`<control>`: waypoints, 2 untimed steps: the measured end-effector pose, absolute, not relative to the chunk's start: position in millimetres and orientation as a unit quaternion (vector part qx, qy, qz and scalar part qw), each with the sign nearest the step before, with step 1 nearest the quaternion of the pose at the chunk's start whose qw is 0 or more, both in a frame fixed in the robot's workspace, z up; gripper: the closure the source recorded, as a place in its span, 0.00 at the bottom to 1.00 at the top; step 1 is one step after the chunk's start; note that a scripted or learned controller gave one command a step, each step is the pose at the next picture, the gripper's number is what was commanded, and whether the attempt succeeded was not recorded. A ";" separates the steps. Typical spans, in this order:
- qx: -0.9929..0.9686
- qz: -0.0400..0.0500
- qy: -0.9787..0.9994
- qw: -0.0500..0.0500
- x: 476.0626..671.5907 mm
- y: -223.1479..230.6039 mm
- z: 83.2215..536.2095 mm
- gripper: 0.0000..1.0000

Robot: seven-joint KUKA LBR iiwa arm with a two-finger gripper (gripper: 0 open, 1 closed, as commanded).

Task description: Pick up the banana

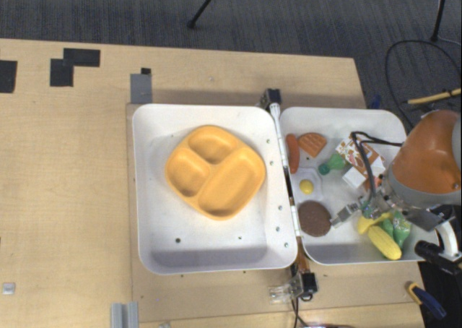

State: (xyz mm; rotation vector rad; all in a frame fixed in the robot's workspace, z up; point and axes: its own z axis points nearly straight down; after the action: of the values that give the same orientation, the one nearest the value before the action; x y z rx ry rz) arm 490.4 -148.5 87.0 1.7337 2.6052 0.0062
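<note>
The banana (382, 239), a yellow toy fruit, lies in the right-hand white bin (339, 118), down in its near right corner, close to the bin's front wall. Its long axis runs on a slant, from upper left to lower right.

In the camera view, looking down on the bench (65, 196), the grey arm with its orange band (433, 153) reaches in from the right and hangs over that same corner. The gripper (372, 207) sits just above the banana's upper-left end, so the fruit lies directly below and slightly right of it. Whether the fingers are spread or closed cannot be told from here; the wrist hides them.

A green item (399, 230) lies touching the banana on its right side. Further left in the same bin are a brown disc (315, 218), a small yellow piece (307, 187), a red sausage shape (292, 153) and an orange piece (313, 143).

The left bin (155, 247) holds a yellow divided plate (215, 171), well apart from the banana.
</note>
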 end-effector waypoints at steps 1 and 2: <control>0.438 0.000 0.899 0.007 490.4 -136.9 87.3 0.00; 0.377 0.000 0.926 0.007 493.7 -126.6 87.4 0.00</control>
State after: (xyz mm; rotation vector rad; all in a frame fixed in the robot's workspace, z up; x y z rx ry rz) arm 493.7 -126.6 87.4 1.1800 2.8971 -0.0011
